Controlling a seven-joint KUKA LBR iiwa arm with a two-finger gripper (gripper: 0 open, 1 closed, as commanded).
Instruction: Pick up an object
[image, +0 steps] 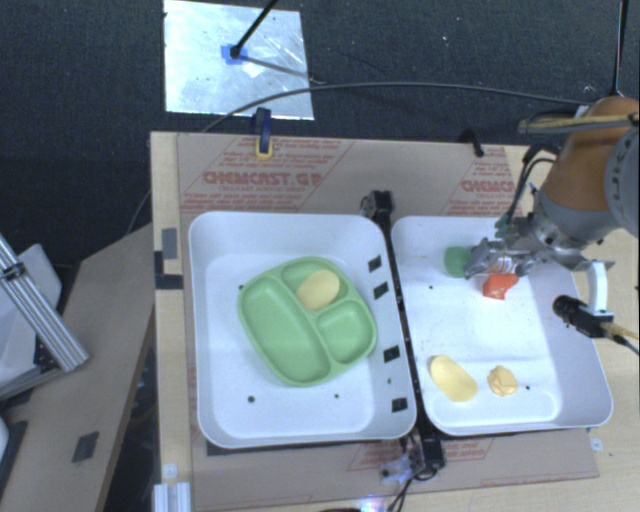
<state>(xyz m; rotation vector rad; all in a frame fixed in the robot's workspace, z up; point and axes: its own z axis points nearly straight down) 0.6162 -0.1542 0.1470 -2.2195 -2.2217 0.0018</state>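
The right bin (575, 395) has open floor mid-way; the orange object (499, 286) lies near its back rim, touching the gripper (497, 266) (fingers' spread: cannot tell), arm angled from right.

The hand (497, 266) hangs over a red object (499, 286) in the right bin (570, 400).

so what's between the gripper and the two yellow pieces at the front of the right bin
Bare white bin floor in the camera view, between the gripper and the yellow pieces.
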